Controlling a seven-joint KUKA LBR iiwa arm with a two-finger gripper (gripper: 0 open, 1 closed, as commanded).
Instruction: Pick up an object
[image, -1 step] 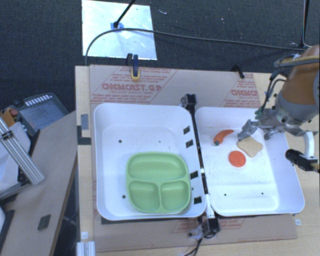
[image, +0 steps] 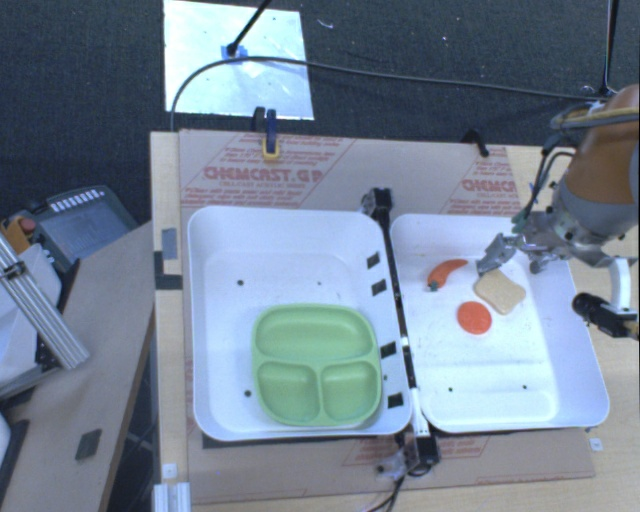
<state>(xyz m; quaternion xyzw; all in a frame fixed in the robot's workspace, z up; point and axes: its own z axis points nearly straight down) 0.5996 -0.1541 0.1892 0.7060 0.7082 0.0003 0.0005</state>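
Observation:
Three small objects lie in the right bin (image: 560, 400): an orange carrot-shaped piece (image: 447, 272), a tan bread-like slice (image: 500, 292) and a round red-orange disc (image: 475, 318). My gripper (image: 512, 253) hangs over the bin's upper right part, just above the tan slice and to the right of the carrot piece. Its fingers (image: 493, 258) spread apart with nothing between them. The arm's grey and orange body reaches in from the right edge.
The left bin (image: 215, 300) holds a green divided plate (image: 316, 364) in its lower half. A black divider (image: 392, 310) runs between the bins. A black part (image: 605, 315) of the arm juts over the right bin's right rim.

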